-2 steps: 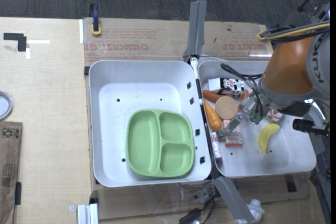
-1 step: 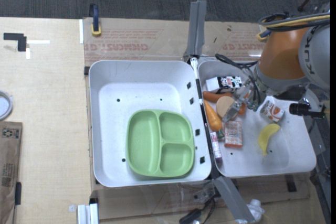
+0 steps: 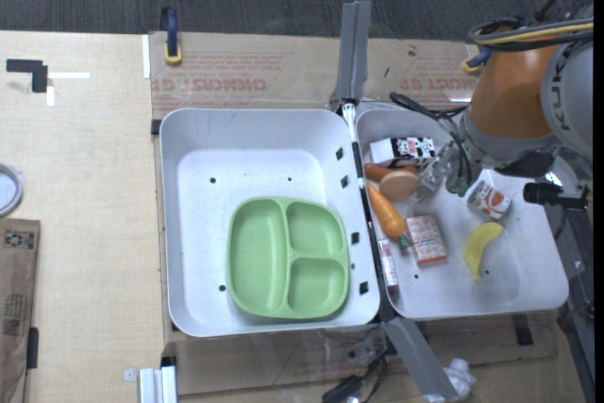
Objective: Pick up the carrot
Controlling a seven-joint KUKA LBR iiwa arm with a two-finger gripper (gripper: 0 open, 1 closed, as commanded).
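- The carrot (image 3: pixel 386 211) lies in my right bin (image 3: pixel 528 293), hard against its left wall, slanting from upper left to lower right with the green stub at its lower end.
- Just above its top end sit a brown rounded food piece (image 3: pixel 399 183) and a black-and-white carton (image 3: pixel 412 147); a small red-and-white box (image 3: pixel 427 239) lies just beside its lower end.
- A banana (image 3: pixel 481 245) and a small red-and-white pouch (image 3: pixel 490 200) rest farther right, well apart from the carrot.
- My jaws (image 3: pixel 451 173) hover over the bin's upper middle, right of the carrot and not touching it; whether they are released or clenched I cannot tell.
- I judge this to be the approach step: nothing is grasped yet.
- Next, I judge, I must shift left and down, line up across the carrot's slant, and mind the wall and the box.
- The left bin (image 3: pixel 189 231) holds a green divided plate (image 3: pixel 288 257).
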